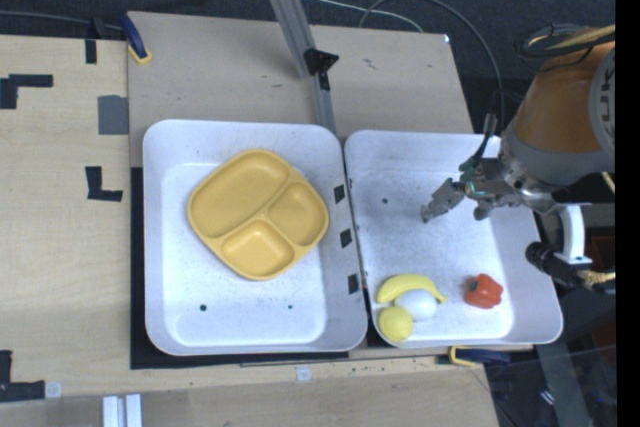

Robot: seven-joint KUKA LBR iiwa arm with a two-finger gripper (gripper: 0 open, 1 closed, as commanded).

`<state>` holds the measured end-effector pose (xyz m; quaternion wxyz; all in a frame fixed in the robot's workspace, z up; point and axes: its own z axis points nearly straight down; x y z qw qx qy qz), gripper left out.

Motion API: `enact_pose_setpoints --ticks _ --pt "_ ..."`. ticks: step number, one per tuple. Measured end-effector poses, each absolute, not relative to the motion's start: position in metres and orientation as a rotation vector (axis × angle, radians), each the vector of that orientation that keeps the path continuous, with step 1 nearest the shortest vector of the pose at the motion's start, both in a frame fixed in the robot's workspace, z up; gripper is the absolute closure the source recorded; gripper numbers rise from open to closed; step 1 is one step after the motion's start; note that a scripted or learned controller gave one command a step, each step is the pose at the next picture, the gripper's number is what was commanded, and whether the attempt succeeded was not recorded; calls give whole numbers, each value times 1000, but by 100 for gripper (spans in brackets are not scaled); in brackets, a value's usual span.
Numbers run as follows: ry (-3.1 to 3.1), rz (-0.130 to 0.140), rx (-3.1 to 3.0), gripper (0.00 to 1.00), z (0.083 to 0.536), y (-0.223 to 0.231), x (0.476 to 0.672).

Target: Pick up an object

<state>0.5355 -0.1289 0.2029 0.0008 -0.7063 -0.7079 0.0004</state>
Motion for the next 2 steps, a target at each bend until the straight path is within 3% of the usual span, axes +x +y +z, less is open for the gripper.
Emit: enact_pose_setpoints --ticks 1,2 --pt "-2222 1 -2218 0 203 -129 535" --pt "-2220 6 -2217 0 159 -124 533"
